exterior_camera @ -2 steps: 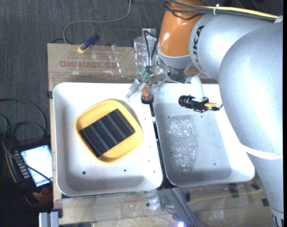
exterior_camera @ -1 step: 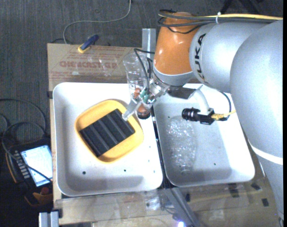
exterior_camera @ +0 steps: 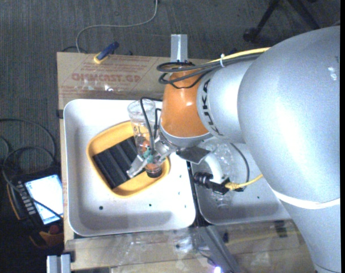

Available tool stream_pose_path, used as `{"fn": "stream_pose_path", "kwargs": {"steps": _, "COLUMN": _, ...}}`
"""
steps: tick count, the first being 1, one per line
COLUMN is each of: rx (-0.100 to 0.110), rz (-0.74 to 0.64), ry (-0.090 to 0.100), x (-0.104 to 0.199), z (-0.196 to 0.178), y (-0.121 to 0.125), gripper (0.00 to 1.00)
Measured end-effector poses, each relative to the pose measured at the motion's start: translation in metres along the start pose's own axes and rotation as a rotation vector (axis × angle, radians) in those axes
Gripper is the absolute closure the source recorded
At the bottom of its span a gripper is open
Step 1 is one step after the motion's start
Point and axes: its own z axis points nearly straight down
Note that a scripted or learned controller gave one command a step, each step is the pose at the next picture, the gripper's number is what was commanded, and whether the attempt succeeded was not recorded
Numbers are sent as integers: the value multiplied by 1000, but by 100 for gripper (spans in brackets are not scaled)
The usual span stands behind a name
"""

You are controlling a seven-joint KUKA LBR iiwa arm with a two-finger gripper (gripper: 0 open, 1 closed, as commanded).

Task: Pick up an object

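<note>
1. A yellow bowl (exterior_camera: 104,147) with a rounded, smooth plastic-looking rim sits in the middle of the left white bin (exterior_camera: 81,209). It is a shallow, slightly oval dish.
2. Inside the bowl lies a black rectangular block (exterior_camera: 116,159) with ribbed grooves across its top, set at a slant and filling most of the bowl's floor.
3. A clear plastic cup (exterior_camera: 140,118), see-through with a round rim, stands at the bowl's far edge, partly over the rim and against the arm's tooling.
4. The gripper (exterior_camera: 151,165) reaches down into the right side of the bowl, just beside the black block. Its tip is a jumble of clear and metal parts with a small dark round piece at the bottom; whether its fingers are spread or closed on anything cannot be told here.
5. Above it rises the orange band (exterior_camera: 181,115), glossy and barrel-shaped, then the large smooth grey arm (exterior_camera: 286,112) that covers much of the right white bin (exterior_camera: 240,212).
6. Black and yellow cables (exterior_camera: 217,178) loop along the wrist.
7. Beyond the bins lies a flat sheet of brown cardboard (exterior_camera: 104,78) with faded red print, and a blue-and-yellow tool (exterior_camera: 106,52) rests at its far edge.
</note>
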Motion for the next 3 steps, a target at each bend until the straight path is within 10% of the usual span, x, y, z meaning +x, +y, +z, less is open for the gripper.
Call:
{"fn": "stream_pose_path", "kwargs": {"steps": 1, "rx": 9, "rz": 91, "ry": 11, "x": -14, "z": -17, "y": 23, "gripper": 0}}
{"fn": "stream_pose_path", "kwargs": {"steps": 2, "rx": -33, "rz": 146, "ry": -10, "x": 6, "z": 8, "y": 15, "gripper": 0}}
{"fn": "stream_pose_path", "kwargs": {"steps": 3, "rx": -32, "rz": 148, "ry": -9, "x": 4, "z": 0, "y": 14, "gripper": 100}}
